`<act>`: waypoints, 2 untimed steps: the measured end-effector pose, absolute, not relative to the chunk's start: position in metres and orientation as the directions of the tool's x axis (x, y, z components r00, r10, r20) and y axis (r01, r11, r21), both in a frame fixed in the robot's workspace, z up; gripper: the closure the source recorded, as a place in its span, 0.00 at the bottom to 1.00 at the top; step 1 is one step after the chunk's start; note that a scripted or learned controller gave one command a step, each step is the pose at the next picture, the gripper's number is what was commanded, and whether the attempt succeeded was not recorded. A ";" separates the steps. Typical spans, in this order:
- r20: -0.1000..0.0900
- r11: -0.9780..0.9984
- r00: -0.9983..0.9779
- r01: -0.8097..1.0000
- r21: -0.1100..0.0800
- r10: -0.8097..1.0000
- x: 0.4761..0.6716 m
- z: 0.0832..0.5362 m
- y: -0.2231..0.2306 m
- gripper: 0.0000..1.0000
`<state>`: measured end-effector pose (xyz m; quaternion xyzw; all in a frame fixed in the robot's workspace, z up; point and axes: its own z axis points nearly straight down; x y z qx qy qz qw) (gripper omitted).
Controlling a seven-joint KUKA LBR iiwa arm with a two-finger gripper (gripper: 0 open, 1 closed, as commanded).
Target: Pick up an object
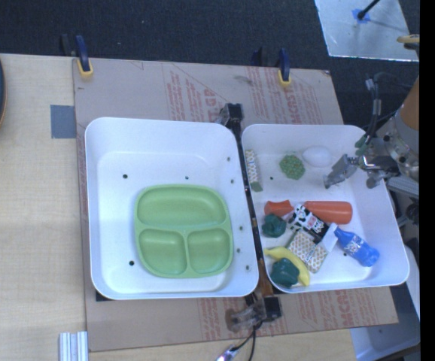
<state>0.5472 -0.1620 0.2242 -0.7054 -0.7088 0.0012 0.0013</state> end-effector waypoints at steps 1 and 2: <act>-0.006 0.004 -0.004 1.000 0.017 1.000 0.521 0.117 -0.165 0.00; -0.005 0.005 -0.005 1.000 0.017 1.000 0.574 0.105 -0.179 0.00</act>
